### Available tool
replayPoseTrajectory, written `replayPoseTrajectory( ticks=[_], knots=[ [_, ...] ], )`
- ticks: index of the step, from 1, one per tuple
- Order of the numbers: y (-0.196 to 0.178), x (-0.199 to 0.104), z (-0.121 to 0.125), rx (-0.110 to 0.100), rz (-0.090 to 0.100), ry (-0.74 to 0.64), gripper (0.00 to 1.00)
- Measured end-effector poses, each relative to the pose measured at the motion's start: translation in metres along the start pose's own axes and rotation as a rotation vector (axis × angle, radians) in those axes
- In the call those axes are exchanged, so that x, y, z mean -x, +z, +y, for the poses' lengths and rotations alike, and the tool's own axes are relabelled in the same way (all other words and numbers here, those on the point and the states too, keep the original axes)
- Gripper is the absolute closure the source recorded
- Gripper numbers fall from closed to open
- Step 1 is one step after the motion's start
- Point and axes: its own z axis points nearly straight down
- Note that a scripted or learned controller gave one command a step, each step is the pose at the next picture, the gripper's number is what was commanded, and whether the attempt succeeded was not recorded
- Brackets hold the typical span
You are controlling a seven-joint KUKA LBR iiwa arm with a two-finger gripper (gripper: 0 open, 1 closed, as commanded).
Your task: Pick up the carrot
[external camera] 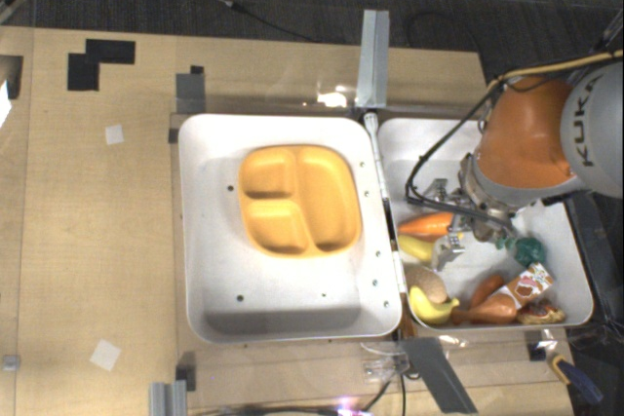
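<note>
Carrot [425, 226] lies in the right bin [583, 292] — just beside the jaws [450, 244], whose state I cannot tell.

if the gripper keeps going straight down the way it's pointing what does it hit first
Most likely the orange tapered carrot, lying right under the two-finger gripper in the right white bin; depth is hard to judge from above.

Black letters reading "KU" are showing on the grey, orange-banded robot arm [595, 127]; nothing else is reading clearly.
</note>
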Motion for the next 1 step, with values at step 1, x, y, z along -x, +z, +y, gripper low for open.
replayPoseTrajectory(
  ticks=[1],
  knots=[
    [0.0002,0.0062,0.0034,0.001,0.0,0.148,0.0]
  ],
)
